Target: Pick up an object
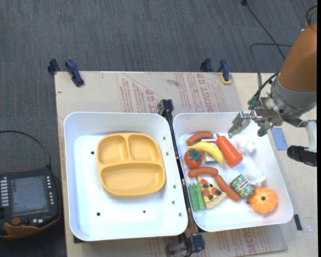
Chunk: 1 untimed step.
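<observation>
Above the right bin's (pixel 282 175) far edge, the tool (pixel 252 124) hangs open and empty, approach step. Toy food lies below; nearest, the carrot (pixel 229 150). Next: descend, then close.

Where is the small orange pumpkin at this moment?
The pumpkin lies in the right bin, in its near right corner, just right of a small green packet and below a white lump.

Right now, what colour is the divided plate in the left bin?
The divided plate is yellow-orange all over, seen plainly in the camera view.
</observation>
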Tool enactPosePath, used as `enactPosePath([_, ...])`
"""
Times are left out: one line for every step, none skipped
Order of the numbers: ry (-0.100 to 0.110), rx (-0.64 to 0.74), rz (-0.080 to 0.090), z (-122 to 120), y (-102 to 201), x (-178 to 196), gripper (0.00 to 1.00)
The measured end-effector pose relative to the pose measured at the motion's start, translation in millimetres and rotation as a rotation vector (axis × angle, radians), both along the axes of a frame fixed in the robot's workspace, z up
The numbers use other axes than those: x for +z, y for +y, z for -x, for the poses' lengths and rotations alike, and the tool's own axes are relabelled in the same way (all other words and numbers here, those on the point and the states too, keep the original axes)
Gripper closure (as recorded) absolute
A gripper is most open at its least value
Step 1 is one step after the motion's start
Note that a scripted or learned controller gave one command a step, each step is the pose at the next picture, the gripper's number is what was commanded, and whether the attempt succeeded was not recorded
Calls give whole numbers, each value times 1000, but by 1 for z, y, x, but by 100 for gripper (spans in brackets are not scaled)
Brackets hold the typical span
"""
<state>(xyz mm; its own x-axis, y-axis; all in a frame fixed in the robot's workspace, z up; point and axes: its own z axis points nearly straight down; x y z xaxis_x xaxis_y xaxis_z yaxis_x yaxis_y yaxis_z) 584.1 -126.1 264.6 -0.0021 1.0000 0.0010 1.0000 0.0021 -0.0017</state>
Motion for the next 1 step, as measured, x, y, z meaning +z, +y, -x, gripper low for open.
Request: enactPosePath([3,-2,-1,-6,-42,-105,0])
